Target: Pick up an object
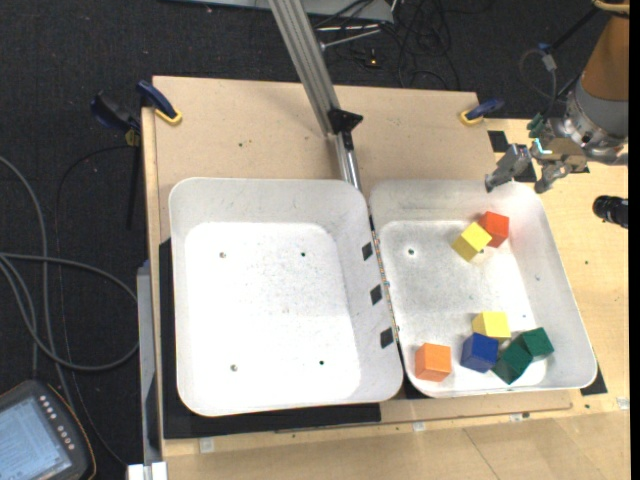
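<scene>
The right bin holds several small blocks. A yellow block and a red-orange block lie together near its far edge. Along its near edge sit an orange block, a blue block, a second yellow block and two green blocks. My gripper hangs above the bin's far right corner, apart from all the blocks. Its fingers are spread open with nothing between them.
The left bin sits beside the right one on the wooden bench. A slanted metal pole crosses the back and ends near the bins' shared edge. Clamps grip the bench's far corners.
</scene>
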`<state>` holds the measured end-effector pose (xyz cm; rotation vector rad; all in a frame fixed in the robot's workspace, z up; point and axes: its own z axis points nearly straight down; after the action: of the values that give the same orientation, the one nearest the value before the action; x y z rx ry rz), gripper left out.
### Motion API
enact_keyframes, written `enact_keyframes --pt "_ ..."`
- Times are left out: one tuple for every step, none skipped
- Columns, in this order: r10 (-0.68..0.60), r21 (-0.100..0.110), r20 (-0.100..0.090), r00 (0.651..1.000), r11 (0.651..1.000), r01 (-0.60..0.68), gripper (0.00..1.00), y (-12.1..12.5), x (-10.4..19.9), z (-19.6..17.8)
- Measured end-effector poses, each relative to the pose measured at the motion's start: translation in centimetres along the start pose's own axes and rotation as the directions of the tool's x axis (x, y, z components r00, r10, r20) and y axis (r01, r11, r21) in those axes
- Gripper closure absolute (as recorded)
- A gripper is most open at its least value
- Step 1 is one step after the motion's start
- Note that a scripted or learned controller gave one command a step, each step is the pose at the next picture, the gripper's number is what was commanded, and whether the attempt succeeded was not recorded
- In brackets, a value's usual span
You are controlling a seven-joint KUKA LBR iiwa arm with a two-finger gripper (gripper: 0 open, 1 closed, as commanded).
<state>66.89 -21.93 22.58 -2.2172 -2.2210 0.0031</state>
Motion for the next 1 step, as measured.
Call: enact_keyframes --pt "-0.002 -0.002 0.002 1.0 1.0 0.002 0.0 0.05 0.05 -0.25"
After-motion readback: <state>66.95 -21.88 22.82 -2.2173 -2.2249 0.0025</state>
